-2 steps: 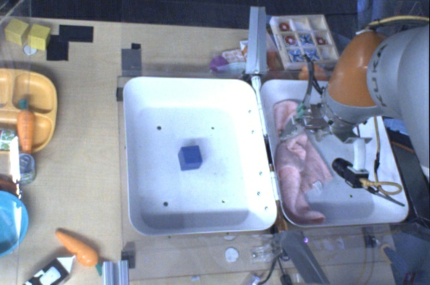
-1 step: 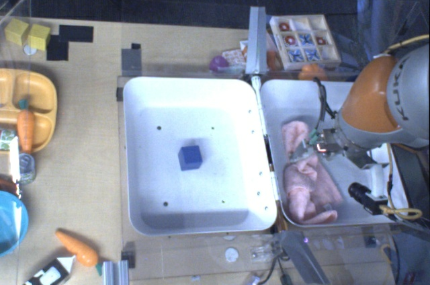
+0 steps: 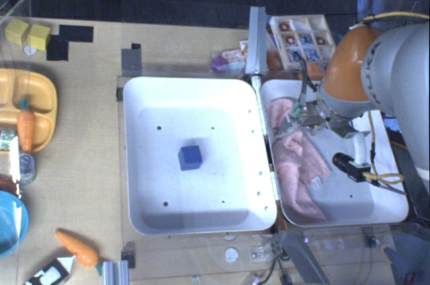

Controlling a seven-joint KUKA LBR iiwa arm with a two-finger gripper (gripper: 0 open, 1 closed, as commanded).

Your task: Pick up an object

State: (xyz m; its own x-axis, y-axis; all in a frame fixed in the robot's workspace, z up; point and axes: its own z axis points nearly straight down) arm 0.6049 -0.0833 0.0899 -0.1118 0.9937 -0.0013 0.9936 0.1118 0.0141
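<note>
A small blue cube [image 3: 190,156] lies alone near the middle of the left bin [image 3: 141,210]. A crumpled pink cloth [image 3: 297,166] covers the left half of the right bin [image 3: 386,210]. The grey arm with its orange band [image 3: 346,68] reaches in from the right over the right bin. My gripper [image 3: 300,117] is low over the upper end of the pink cloth, mostly hidden under the wrist. A black part with yellow cabling [image 3: 351,166] hangs beside the arm.
A metal divider [image 3: 256,42] runs up from between the bins. On the bench at left are a yellow tray [image 3: 37,92] with a carrot, a blue plate [image 3: 10,220], another carrot [image 3: 79,247] and yellow blocks [image 3: 28,35]. A patterned box [image 3: 299,38] sits behind the right bin.
</note>
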